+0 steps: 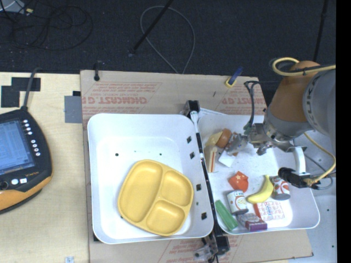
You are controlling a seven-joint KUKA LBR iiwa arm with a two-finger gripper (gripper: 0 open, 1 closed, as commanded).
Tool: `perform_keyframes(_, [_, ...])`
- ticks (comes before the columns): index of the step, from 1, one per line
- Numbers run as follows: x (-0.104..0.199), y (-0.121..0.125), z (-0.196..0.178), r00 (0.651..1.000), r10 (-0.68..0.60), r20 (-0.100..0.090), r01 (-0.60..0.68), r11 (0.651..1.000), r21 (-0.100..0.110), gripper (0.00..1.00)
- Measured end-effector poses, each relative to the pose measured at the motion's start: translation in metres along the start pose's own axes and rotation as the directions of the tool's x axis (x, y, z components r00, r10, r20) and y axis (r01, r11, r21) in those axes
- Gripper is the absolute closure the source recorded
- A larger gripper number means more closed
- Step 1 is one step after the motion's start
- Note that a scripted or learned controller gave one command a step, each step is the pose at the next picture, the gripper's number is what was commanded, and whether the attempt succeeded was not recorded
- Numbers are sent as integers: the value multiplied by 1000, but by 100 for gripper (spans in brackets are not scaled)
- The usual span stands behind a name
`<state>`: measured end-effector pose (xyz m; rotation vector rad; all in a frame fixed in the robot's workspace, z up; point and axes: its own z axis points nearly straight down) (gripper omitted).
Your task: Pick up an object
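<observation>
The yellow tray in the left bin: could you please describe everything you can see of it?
The yellow tray is a rounded, plastic-looking plate split by raised ridges into three compartments, one large and two smaller. It lies flat, turned at an angle, on the floor of the left bin, toward its lower right, near the divider.

At the right bin [312, 215], the arm [307, 100] runs off the picture's right edge, so we see just its orange band and wrist. Its gripper [237, 144] sits low among small items near the bin's upper left corner; we cannot tell how its fingers stand, nor what those blurred items are. A handheld pendant [19, 158], far left of that bin, is cut by the left edge.
</observation>
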<state>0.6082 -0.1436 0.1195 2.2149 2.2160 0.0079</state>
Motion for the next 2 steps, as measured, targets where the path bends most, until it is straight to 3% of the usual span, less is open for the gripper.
perform_keyframes(1, [55, -75, 34, 1000, 3, -4, -3, 1000, 14, 0])
perform_keyframes(2, [52, -72, 25, 1000, 8, -7, -8, 1000, 19, 100])
